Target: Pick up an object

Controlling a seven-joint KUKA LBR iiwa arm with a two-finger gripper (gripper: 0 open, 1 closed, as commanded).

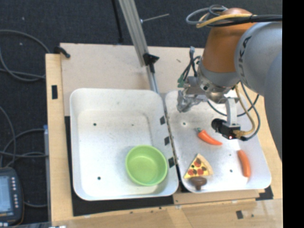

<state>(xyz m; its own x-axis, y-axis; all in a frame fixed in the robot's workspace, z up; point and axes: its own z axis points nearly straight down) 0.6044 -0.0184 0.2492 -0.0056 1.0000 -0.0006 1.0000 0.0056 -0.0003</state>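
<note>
Looking at the right bin (259, 163), I see the gripper (184, 102) over its far-left corner; can't tell its finger state from here. Nearest pick is the orange carrot (209, 137), just toward the near-right of it, long axis running left-right w/ a slight tilt. Smooth, tapered plastic. Second carrot (244, 163) and pizza slice (198, 167) lie further; green bowl (146, 164) sits in the left bin (95, 127).
</note>
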